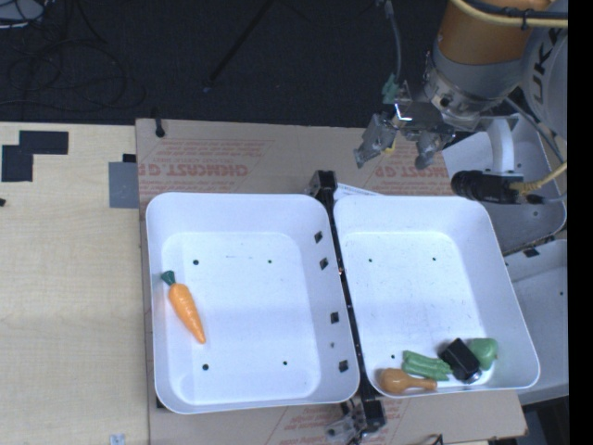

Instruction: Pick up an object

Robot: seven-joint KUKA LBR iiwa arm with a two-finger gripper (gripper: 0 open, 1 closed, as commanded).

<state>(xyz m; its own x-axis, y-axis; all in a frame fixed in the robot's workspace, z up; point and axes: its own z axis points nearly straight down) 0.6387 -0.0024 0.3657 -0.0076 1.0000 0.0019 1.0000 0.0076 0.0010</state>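
Gripper (398, 154) above the bench at one o'clock, fingers spread, holding nothing.
Carrot (186, 310) at eight o'clock in left bin (236, 209); small toys at five o'clock in right bin (417, 211).

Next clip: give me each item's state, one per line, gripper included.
Gripper: open, holding nothing, above the far rim of the right bin.
Carrot: lying flat in the left bin, near its left wall.
Green pieces, black block, tan piece: bunched in the right bin's near corner.
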